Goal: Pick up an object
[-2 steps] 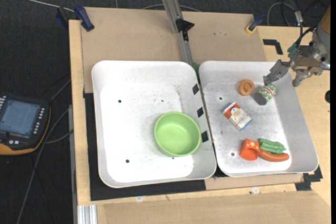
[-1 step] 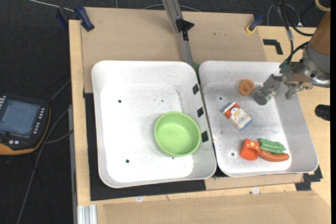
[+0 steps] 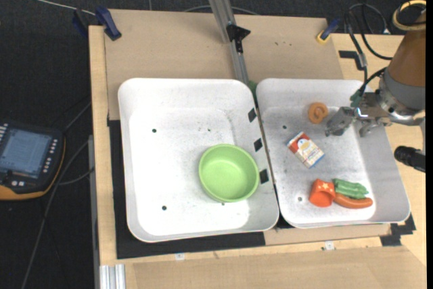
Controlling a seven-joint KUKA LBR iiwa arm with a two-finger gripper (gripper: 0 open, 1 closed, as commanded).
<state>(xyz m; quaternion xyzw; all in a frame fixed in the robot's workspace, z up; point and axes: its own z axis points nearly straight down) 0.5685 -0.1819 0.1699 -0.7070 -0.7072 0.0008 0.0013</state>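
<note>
In the right bin (image 3: 379,166) lie a round orange-brown piece (image 3: 317,112) near the back, a small white and red carton (image 3: 305,149) in the middle, and an orange and red toy with green leaves (image 3: 340,192) near the front. My gripper (image 3: 350,124) hangs over the bin's back right part, just right of the round piece. Its two dark fingers (image 3: 336,124) stand apart and point down, with nothing between them. The left bin (image 3: 155,112) holds a light green bowl (image 3: 228,173) at its front right.
A metal pole (image 3: 220,3) slants over the back of the bench above the gap between the bins. Black clips (image 3: 258,144) sit along the shared bin edge. A handheld control pendant (image 3: 27,158) lies off the bench to the left.
</note>
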